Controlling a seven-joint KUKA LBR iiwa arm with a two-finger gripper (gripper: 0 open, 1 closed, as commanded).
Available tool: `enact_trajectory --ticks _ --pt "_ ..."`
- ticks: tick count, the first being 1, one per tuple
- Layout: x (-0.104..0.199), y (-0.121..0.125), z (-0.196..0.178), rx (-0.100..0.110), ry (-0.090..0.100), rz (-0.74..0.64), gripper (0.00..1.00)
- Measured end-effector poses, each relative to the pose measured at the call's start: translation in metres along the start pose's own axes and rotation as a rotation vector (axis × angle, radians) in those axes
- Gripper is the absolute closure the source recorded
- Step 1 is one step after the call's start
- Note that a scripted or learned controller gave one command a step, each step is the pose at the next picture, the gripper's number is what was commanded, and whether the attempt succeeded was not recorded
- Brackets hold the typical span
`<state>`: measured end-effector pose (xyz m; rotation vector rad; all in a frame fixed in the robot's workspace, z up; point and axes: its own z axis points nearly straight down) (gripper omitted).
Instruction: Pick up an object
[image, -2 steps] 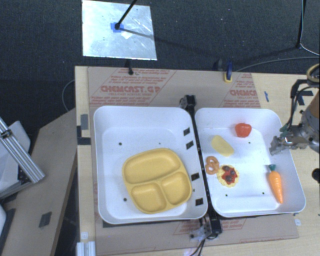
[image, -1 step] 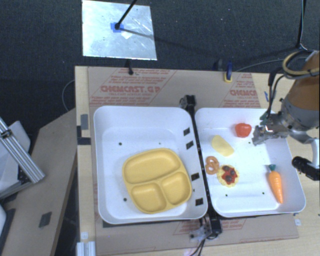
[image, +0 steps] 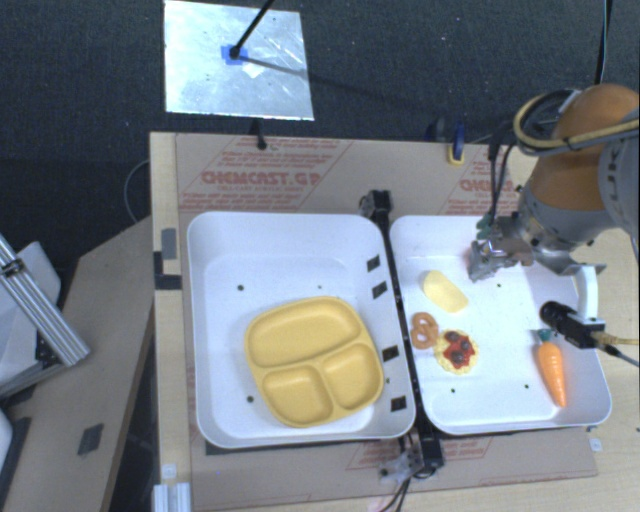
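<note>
In the right bin (image: 500, 405) lie a pale yellow lump (image: 445, 291), a small pretzel (image: 425, 330), a little round pizza with red topping (image: 459, 351) and an orange carrot (image: 552, 372) near the right wall. My gripper (image: 487, 260) hangs over the bin's far part, just up and right of the pale yellow lump, with nothing visibly between its fingers. A yellow divided tray (image: 313, 358) sits in the left bin (image: 230, 270).
The two white bins stand side by side on a cardboard-covered bench, split by a black divider (image: 392, 300). A shiny foil sheet (image: 238, 60) lies on the dark floor beyond. An aluminium frame (image: 40, 310) stands at the left.
</note>
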<state>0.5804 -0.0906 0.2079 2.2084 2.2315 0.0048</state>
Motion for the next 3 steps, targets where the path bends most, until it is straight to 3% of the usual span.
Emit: enact_trajectory --ticks 3 --pt "0.161 0.053 0.004 0.0 0.002 0.0 1.0"
